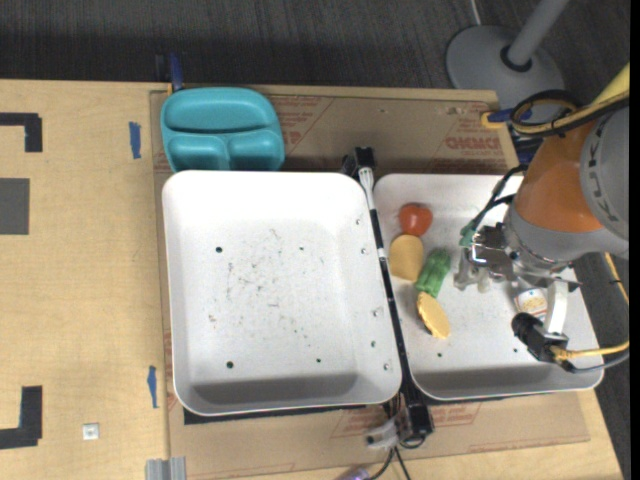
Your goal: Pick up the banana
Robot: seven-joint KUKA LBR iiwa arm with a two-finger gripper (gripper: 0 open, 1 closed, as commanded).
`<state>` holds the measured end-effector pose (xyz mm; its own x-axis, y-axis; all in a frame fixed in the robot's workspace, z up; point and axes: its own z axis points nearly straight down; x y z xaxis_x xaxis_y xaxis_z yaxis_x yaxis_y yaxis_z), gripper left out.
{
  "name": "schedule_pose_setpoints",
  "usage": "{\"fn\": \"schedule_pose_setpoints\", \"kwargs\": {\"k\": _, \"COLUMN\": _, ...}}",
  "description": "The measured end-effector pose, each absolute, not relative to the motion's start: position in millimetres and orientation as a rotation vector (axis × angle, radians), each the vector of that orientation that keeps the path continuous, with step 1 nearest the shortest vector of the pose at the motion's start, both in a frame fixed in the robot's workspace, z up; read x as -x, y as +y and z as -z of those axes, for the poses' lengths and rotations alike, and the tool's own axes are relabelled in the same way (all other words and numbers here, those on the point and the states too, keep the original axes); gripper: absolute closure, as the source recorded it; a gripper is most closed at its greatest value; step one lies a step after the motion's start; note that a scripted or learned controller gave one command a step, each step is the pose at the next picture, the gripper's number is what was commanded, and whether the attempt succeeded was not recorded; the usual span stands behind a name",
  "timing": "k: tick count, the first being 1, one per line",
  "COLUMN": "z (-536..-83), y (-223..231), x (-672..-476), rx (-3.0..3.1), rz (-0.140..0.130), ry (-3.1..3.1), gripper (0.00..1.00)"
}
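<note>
Lying near the middle of the right bin (590,368), the banana (433,316) is a short yellow piece with its upper end touching a green item (434,270); a yellow fruit (405,256) and a red one (415,217) sit just above. The gripper (490,268) hangs to the banana's right, apart from it, and whether its jaws are spread or closed I cannot tell. A good grasp probably means coming down across the banana's narrow width, clear of the green item.

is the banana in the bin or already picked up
In the bin. The banana lies flat on the floor of the right bin, just below the green item, with the pincer off to its right.
</note>
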<state>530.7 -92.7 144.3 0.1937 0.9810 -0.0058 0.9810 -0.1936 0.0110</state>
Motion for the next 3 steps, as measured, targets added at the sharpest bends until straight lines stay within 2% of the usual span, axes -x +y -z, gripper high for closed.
{"fn": "schedule_pose_setpoints", "kwargs": {"k": 3, "z": -174, "y": -92, "x": -532.2, "rx": -2.410, "rz": -0.006, "ry": 1.988, "gripper": 1.00}}
